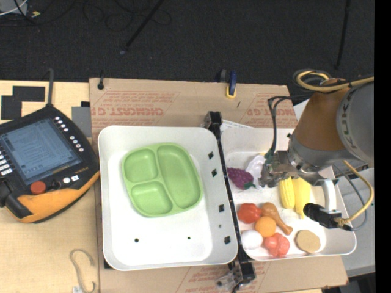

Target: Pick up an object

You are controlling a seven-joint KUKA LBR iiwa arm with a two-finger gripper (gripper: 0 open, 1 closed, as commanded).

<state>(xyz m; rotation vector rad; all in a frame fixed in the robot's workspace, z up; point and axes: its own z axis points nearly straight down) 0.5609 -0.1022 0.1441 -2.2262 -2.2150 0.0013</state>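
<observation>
Left bin [116, 237]: green divided plate [162, 179]. Right bin [345, 244]: toy foods, among them corn [294, 194] and purple grapes [240, 177]. End effector [273, 174] low above them, grip state impossible to tell.

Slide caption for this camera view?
Arm's pincer low in right bin beside grapes and corn; green tray in left bin.

arm [333, 124] – reaches in from right | wrist bent down | hand [272, 174] – held low
</observation>
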